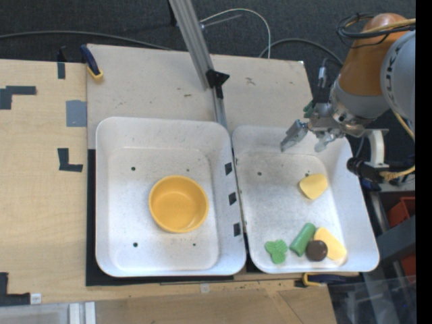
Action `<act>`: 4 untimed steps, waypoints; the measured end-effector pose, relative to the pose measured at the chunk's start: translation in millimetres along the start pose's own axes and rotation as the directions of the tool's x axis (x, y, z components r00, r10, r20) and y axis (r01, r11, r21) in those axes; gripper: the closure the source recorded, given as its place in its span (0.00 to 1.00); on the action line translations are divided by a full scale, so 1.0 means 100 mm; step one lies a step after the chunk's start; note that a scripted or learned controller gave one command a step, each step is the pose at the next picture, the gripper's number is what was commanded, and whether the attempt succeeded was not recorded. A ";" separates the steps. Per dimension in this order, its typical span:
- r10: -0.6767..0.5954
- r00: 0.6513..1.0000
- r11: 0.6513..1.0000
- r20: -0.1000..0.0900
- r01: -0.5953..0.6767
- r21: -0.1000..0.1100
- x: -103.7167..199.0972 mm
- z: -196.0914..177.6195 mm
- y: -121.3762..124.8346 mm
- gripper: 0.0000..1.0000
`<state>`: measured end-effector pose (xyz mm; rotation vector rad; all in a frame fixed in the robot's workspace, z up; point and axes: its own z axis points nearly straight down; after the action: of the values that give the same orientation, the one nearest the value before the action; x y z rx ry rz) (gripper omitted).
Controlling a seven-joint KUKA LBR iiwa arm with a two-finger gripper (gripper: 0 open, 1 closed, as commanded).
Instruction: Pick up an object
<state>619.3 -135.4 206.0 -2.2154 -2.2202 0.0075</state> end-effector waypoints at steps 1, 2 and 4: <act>0.000 1.000 1.000 0.000 0.000 0.001 0.02 0.65 0.01 0.00; 0.000 1.000 1.000 0.001 0.000 -0.002 0.03 1.19 0.01 0.00; 0.000 1.000 1.000 0.000 0.000 -0.011 0.14 0.52 0.06 1.00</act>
<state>625.2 -121.7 153.6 -2.2208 -2.2260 -0.0039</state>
